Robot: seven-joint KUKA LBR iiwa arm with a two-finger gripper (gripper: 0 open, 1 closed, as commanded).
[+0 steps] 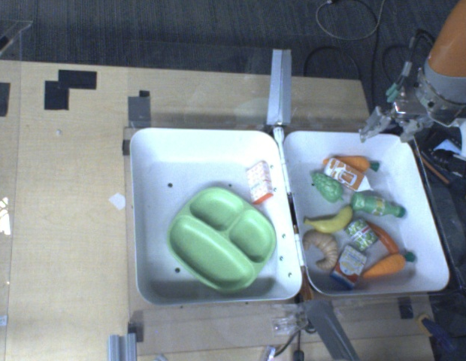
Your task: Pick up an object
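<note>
Objects for picking lie heaped in the right bin (425, 224), the one toward the worktop's right edge: a small carton with an orange carrot (346, 168) at the far side, a green broccoli-like piece (328, 187) beside it, a green bottle (376, 204), a yellow banana (330, 220), a tan croissant-shaped piece (322, 247), a second carrot (385, 265) near the front, and a few small printed cartons among them. They crowd and touch one another. The left bin (146, 201) carries a green divided plate (221, 236) and one small carton (259, 182) against its right wall.

Judging from this, the task is at the approach step: nothing is lifted, and the tool (387, 120) hangs above the far right corner of the right bin, over its rim rather than over the heap. Nothing is between its fingers. Whether those fingers are spread or closed cannot be told; the slant and the clutter of cables around the wrist hide it.

The next move probably calls for a shift toward the worktop's front edge, over one object, then a straight descent. The bottle or the banana looks the easier choice, each having some bare floor beside it; the cartons at the front are wedged together.

The arm enters from the right edge, its orange band (452, 36) high, wrist tipped downward toward the bin corner.
</note>
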